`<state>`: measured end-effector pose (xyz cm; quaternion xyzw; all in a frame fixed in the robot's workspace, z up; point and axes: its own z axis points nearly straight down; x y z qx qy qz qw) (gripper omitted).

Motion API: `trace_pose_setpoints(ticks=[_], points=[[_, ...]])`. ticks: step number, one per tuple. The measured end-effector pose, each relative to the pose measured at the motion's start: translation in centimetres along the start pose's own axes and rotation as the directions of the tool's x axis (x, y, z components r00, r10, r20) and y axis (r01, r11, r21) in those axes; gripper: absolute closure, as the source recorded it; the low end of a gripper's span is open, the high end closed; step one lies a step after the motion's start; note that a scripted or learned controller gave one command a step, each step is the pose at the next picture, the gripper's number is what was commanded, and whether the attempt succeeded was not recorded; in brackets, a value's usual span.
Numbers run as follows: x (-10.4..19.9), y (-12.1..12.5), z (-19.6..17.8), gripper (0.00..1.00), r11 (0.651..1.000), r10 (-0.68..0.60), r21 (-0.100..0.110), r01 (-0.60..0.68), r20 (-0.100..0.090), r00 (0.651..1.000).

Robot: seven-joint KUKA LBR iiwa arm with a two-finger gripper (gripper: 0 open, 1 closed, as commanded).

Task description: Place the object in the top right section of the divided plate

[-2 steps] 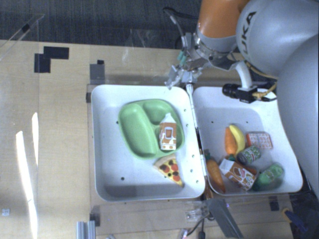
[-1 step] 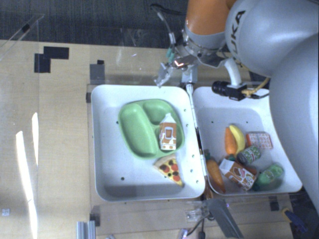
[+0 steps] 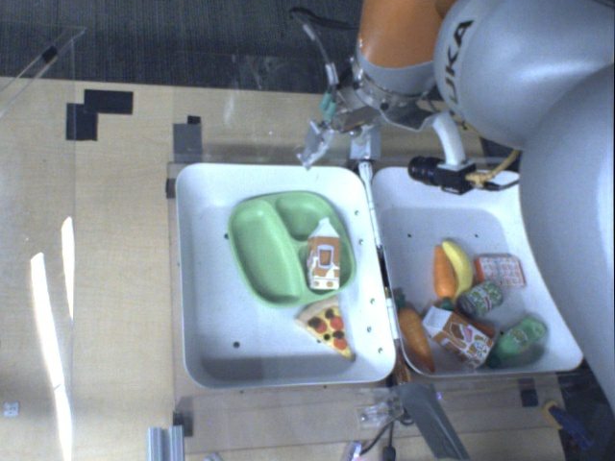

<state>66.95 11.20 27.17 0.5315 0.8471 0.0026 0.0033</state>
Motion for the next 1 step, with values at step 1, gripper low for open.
trace_pose_setpoints(ticks=[1], points=[[0.0, 0.0, 0.0, 0.0, 1.0, 0.0, 0.0, 0.0, 0.0, 1.0]])
